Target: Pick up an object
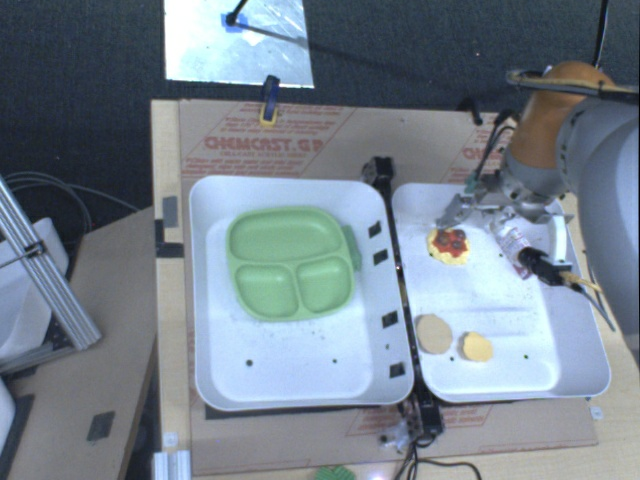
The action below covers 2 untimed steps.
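Camera view: gripper (468, 208) above toy pizza (450, 245)

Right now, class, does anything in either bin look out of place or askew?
Nothing is spilled or broken. The green tray sits slightly skewed in the left bin. In the right bin, the small toy pizza, tan disc and yellow piece lie loosely scattered, as expected for picking.

The claw (478, 200) sits low over the right bin (500, 313), too small and blurred to tell how its fingers stand. The arm (590, 148) runs off the right edge. A green thing (335, 474) at the bottom edge is cut off.
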Each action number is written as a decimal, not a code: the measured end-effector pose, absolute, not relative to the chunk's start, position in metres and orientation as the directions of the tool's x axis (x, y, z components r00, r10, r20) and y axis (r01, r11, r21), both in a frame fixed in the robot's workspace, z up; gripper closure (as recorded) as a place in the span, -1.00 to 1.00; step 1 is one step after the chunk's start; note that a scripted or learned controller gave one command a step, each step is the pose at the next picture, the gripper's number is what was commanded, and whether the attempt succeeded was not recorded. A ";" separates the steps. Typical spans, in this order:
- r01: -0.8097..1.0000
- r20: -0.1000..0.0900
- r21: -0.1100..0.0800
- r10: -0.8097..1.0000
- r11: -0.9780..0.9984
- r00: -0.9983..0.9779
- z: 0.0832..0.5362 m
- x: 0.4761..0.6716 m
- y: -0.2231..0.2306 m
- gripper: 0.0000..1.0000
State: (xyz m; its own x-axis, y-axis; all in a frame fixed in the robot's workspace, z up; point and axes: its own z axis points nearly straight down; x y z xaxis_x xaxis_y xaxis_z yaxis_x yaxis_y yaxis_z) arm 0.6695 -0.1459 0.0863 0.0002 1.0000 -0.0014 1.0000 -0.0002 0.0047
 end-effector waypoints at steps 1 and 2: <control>1.000 -0.002 0.009 1.000 0.006 -0.006 0.099 0.671 -0.144 1.00; 1.000 -0.002 0.008 1.000 0.007 -0.007 0.098 0.671 -0.144 -1.00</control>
State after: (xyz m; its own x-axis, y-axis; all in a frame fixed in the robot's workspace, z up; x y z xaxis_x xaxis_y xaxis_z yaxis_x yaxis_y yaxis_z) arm 0.6711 -0.1436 0.0979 -0.0072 1.0000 -0.0023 0.9999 0.0072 0.0082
